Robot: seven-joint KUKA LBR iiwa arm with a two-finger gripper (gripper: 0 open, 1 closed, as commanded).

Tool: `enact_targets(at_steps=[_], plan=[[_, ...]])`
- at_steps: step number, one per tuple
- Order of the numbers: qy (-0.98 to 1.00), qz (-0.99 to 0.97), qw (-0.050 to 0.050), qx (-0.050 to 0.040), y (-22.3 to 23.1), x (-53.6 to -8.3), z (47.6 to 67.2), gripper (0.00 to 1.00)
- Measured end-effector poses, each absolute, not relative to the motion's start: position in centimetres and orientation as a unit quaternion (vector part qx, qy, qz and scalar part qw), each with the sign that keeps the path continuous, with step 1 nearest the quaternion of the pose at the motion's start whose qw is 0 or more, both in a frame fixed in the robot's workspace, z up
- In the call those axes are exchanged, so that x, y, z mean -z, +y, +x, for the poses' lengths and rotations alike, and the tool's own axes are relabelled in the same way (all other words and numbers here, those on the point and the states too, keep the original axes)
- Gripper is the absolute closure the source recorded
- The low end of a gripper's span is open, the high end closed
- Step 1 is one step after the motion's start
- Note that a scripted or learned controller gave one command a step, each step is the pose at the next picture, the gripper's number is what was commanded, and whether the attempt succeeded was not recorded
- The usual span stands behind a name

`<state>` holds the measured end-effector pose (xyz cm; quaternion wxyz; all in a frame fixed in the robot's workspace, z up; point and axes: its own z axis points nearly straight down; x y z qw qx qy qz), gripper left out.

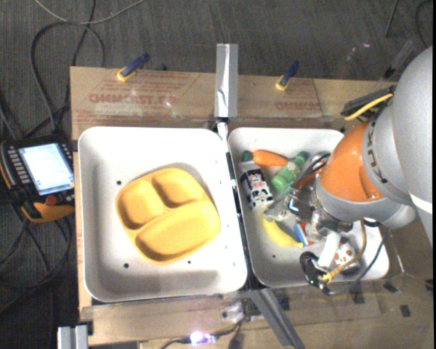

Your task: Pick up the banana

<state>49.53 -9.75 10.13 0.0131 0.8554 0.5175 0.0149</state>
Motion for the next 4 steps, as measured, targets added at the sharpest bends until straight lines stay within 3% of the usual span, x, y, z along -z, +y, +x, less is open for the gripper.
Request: enact_targets(at_steps=[1, 2, 3, 4], plan=[[0.517, 0.856, 0.016, -0.0200, -9.7, -11.5, 49.9, 1.00], [0.383, 0.924, 0.001, 0.0032, -1.6, -18.3, 54.8, 1.00], [0.554, 0.833, -0.001, 0.0033, -6.9, -18.2, 48.2, 1.00], [0.554, 0.833, -0.001, 0.0032, -6.9, -18.2, 48.2, 0.00]])
